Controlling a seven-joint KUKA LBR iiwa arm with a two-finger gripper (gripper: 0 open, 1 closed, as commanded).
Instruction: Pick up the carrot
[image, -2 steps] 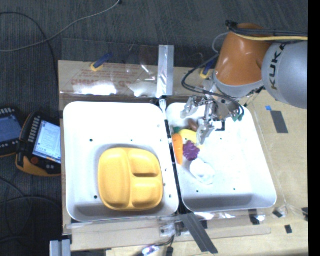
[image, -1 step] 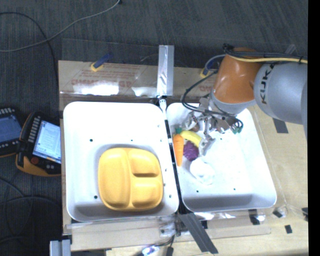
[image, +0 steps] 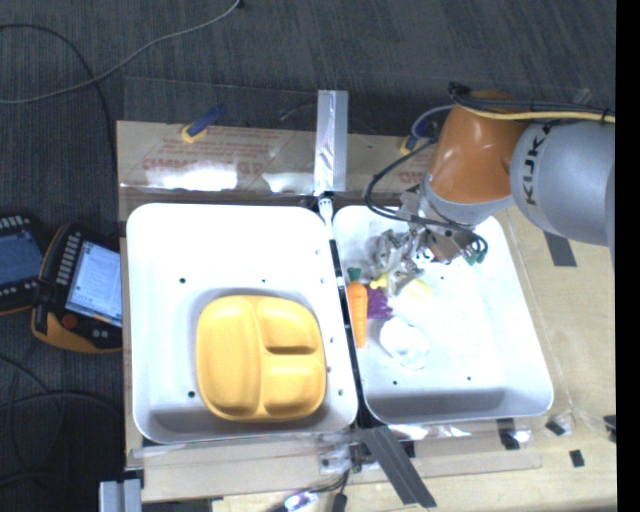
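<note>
We find the carrot lying against the right bin's left wall, beside a purple toy. Our gripper hovers just beyond it, positioned to descend.

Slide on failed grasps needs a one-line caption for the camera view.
Gripper poised over right bin near carrot; yellow tray in left bin.
</note>
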